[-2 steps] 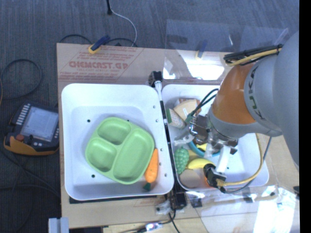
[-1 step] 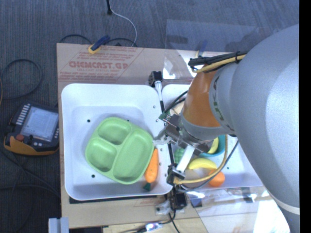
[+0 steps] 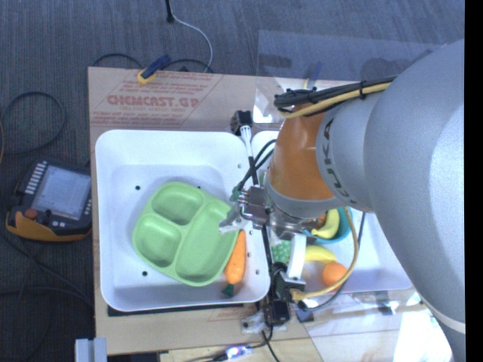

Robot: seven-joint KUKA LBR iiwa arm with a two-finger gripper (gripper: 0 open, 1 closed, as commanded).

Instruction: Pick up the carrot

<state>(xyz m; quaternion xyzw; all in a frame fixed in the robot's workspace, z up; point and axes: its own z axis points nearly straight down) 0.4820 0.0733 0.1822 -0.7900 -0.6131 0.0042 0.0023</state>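
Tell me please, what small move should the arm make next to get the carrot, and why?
Probably a short descent onto the carrot. The gripper sits right at the carrot's upper end, and the carrot lies free in the left bin, leaning on the green tray, with nothing gripping it yet.

A green divided tray (image 3: 181, 232) lies tilted in the left white bin (image 3: 121, 164).
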